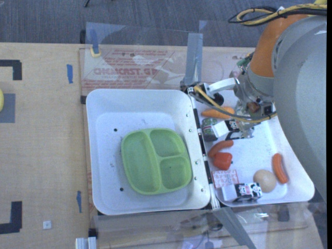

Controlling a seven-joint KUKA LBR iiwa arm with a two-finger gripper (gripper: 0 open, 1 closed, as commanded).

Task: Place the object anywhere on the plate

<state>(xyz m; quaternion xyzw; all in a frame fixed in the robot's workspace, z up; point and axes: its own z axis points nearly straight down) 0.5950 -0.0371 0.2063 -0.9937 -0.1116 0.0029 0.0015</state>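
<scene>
The green plate (155, 161), a three-compartment tray, lies bare in the left bin (98, 108), so the object to go on it has yet to be brought over; which object the program means I cannot say for sure, but the gripper (243, 130) hangs low over the upper part of the right bin (298, 188), just beside the small can (209, 129) and the carrot (218, 113), so one of those is the likely target. Whether the gripper is spread, closed or has anything in it cannot be told, since the wrist and its fittings cover that spot. To do this step well, I judge the arm should settle squarely over one item alone, because the can, the carrot and the red pepper (222, 157) crowd together near the wall between the bins and a slanted approach could nudge a neighbour or catch the rim. Once something is truly gripped, it should rise clear of that wall before travelling left, then come down over any compartment of the plate, which offers a broad target. By count: one plate, two bins, one carrot, one can, one red pepper, one egg (265, 180), one sausage (280, 168), one pink-and-white carton (226, 179) and one small black-and-white carton (248, 190).
</scene>
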